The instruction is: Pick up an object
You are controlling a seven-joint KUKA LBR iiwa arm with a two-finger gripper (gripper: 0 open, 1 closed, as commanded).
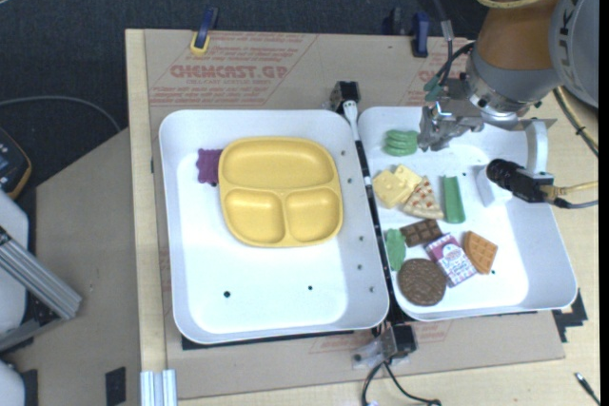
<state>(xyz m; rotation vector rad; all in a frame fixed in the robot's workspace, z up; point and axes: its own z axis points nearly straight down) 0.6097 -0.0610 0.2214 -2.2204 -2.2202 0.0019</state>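
My gripper [435,134] hangs over the back left part of the right bin [542,233], just right of a green ridged piece [401,143]. Nothing shows between its fingers. In front of it lie a yellow cheese wedge [392,185], a pizza slice [422,199], a green stick [453,200], a chocolate bar [420,231], a pink packet [450,260], a waffle piece [481,252], a round brown cookie [422,281] and a small green piece [395,248].
The left bin [190,261] holds a yellow divided plate [281,189] with a purple item [207,165] at its left edge. A black cylindrical part [514,179] of the arm's tooling hangs over the right bin's right side. Clamps [201,37] sit on the bench's back edge.
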